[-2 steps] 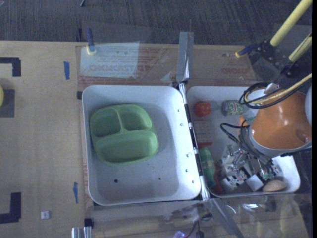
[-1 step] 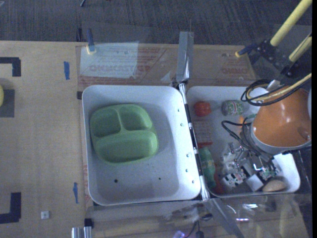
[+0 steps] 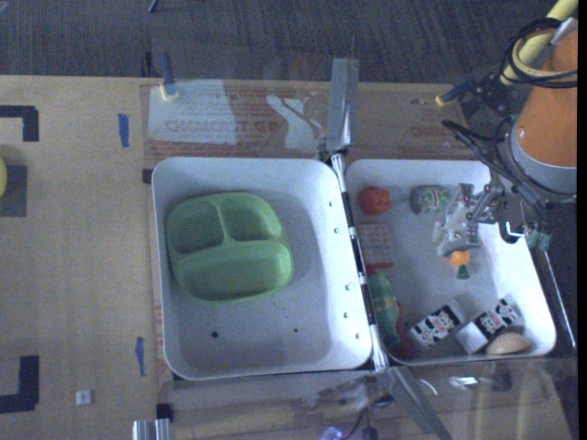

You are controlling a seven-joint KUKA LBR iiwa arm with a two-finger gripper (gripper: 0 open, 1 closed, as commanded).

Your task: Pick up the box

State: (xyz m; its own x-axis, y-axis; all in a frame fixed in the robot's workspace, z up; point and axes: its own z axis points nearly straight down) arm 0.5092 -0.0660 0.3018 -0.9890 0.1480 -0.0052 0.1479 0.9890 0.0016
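While the boxes [image 3: 437,325] lie at the right bin's [image 3: 404,177] near edge, two small cartons with cow print, flat-sided and stiff, the gripper [image 3: 461,230] hangs farther back over the bin's middle; open or closed, cannot tell. Best descend square on flat faces. Left: glossy green divided tray [image 3: 228,245].

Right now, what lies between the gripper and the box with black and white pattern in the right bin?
In the camera view, a small orange object lies just below the gripper; beyond it, bare bin floor reaches the box.
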